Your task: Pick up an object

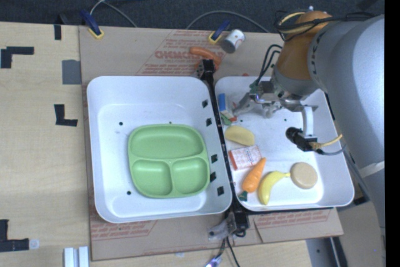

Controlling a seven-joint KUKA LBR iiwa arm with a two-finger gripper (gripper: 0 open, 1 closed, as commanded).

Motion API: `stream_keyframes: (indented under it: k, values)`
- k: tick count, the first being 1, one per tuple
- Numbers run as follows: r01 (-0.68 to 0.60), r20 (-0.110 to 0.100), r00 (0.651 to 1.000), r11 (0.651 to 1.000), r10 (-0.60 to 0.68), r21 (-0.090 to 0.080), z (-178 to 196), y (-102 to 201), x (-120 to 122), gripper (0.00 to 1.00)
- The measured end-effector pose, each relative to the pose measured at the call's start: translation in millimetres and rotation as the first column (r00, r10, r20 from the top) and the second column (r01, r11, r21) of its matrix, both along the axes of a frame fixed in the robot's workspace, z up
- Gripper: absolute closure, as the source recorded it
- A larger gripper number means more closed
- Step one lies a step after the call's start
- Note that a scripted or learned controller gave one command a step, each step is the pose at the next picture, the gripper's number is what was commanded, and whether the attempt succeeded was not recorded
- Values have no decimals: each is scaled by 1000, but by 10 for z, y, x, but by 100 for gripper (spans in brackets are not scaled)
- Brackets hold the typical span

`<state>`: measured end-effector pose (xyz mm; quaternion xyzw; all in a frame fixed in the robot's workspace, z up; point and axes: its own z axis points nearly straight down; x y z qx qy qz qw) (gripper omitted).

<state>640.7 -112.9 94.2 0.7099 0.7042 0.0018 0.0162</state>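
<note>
The gripper point(259, 103) hangs in the upper part of the right bin point(334, 200); whether it is released or clenched, I cannot tell. The yellow piece point(240, 135) lies just below it, beside the left wall, long axis nearly horizontal. Bare floor is right of it.

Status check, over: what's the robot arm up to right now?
Tool low in right bin, far end. Banana, carrot untouched, near end. Green tray in left bin.
</note>
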Motion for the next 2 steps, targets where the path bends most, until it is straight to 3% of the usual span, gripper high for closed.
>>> stream_keyframes:
  k: [1, 2]
  values:
    - [-10, -25, 1000, 1000, 11, 21, 905, 693, -157, 0]
    - [-8, -22, 1000, 1000, 8, 18, 96, 93, 139, 0]
